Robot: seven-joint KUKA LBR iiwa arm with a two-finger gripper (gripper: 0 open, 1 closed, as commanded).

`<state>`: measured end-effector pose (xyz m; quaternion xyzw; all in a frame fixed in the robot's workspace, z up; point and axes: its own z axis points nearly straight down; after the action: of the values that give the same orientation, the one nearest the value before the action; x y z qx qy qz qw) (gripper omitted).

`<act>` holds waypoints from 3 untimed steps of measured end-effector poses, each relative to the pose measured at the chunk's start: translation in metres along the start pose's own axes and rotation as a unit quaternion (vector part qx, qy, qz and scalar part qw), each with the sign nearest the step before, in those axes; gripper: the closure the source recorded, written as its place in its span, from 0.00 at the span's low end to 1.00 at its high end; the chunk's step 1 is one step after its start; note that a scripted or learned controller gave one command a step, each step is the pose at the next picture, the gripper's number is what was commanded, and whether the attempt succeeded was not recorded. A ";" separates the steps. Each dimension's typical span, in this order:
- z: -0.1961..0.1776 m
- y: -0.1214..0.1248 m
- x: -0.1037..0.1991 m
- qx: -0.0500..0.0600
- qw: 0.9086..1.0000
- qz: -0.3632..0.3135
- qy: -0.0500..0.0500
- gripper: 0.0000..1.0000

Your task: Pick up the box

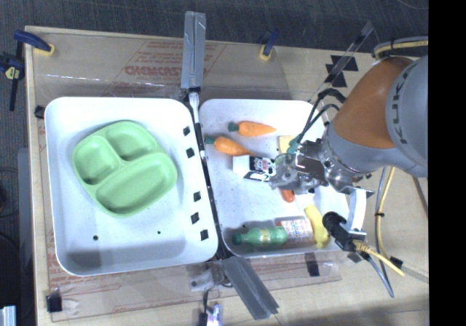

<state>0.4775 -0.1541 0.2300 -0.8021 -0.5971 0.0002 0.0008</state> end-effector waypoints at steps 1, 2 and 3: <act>0.012 -0.002 0.045 0.002 1.000 0.013 0.000 1.00; -0.012 -0.037 0.123 0.000 1.000 0.028 0.000 1.00; 0.039 -0.018 0.055 0.002 0.996 0.087 -0.001 1.00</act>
<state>0.4758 -0.0966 0.1913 -0.8510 -0.5252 0.0019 0.0021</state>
